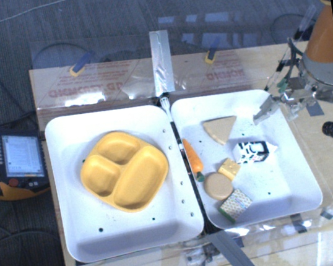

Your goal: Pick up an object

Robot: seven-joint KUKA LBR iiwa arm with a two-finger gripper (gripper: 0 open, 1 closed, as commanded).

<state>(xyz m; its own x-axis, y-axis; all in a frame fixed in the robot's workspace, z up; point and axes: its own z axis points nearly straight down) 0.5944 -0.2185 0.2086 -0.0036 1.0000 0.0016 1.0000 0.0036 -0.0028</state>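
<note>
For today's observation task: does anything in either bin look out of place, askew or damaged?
Nothing looks damaged or spilled. The yellow tray sits skewed in the left bin. In the right bin, the small items cluster loosely near the divider, and the carrot lies right beside it.

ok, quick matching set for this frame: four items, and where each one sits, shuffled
Items:
1. yellow sectioned dish
2. carrot
3. tan wedge
4. gripper

Places:
A. far part of the right bin, near its middle
B. right bin, along its left wall
C. over the right bin's far right corner
D. middle of the left bin

Pairs: 1-D, 2-B, 3-A, 4-C
</note>
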